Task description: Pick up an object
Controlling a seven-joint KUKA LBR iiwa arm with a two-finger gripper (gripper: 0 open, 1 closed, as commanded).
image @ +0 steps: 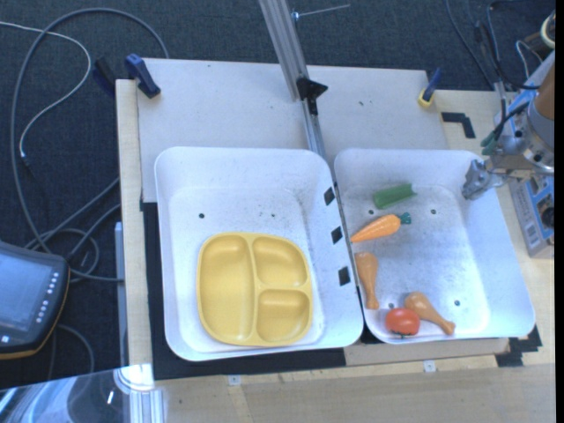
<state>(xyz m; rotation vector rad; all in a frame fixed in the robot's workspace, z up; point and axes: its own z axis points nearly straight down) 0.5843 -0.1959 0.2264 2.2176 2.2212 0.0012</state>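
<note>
Right bin (493,263), contents: one green block (392,195) near the far wall; one carrot (379,228), orange with a green top, just in front of it; two drumstick-shaped pieces, one (367,279) by the left wall, one (429,313) near the front rim; one red tomato (403,322) just beside the latter. Left bin (176,183), contents: one yellow divided plate (256,287). Gripper (476,181): at the right bin's far right corner, over the rim, well apart from every item; nothing is seen between its fingers, and whether they are spread or closed cannot be told at this size. Step in hand, by judgement: approach, no object yet chosen or touched. Next move calls for travel inward over the bin floor, alignment above a single item, the green block and carrot lying nearest, then descent to grasp.
</note>
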